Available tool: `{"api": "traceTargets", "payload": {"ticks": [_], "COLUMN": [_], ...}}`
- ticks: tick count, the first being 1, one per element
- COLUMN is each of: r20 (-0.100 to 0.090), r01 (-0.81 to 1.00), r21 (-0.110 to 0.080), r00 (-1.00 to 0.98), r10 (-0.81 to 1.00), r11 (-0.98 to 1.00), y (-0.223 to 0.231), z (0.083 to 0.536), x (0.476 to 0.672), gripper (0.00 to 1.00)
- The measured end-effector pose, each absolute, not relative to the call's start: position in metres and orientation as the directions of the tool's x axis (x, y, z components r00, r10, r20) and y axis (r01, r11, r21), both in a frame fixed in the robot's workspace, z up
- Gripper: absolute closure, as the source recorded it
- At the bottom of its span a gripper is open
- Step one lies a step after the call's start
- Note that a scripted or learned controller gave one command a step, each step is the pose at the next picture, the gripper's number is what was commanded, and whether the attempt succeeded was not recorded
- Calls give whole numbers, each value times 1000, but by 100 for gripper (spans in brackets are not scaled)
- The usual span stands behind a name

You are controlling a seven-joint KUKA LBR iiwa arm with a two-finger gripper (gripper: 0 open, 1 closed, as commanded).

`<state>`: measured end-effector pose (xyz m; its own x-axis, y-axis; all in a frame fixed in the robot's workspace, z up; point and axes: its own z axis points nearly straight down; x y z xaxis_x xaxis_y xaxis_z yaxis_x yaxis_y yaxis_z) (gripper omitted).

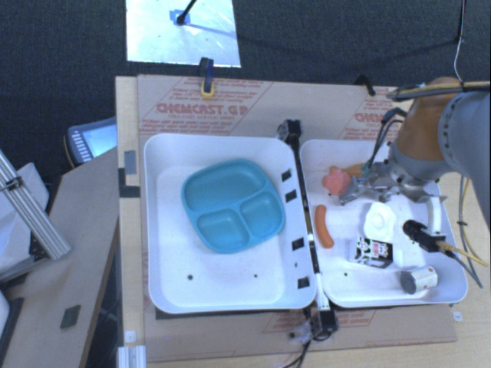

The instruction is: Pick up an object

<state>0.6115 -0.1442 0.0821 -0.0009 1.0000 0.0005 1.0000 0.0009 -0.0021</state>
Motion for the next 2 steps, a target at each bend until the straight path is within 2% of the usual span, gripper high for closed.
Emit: {"api": "traceTargets", "payload": {"ticks": [1,2], "r20": [-1,-2], "r01": [1000,1000], "r21": [4,7], "r00": [0,0], "r10": [1000,1000], "r11": [0,0], "y": [-145,-155], "z": [96,151], "x": [613,611], "gripper": [100,100]}}
